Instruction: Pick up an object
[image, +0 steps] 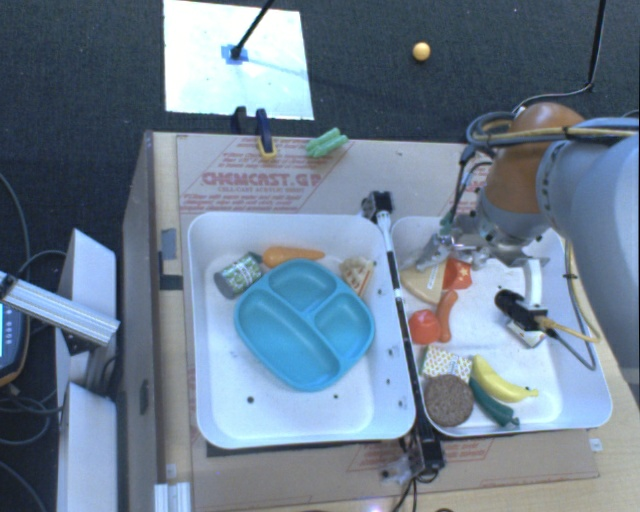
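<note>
One red "CHEMCAST" print (262, 180) on cardboard (400, 175) behind bins

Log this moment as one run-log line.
arm: over right bin | gripper: low, above red piece | grasp: unconfirmed | left bin: blue divided plate, carrot

A robotics lab: cardboard-topped bench (250, 175) (clamps, loose cables) bearing two white bins (200, 330) of toy food.

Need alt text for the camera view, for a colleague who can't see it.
The gripper hangs low over the right bin, above a red piece beside a banana. The left bin holds a blue divided plate and a carrot.
</note>
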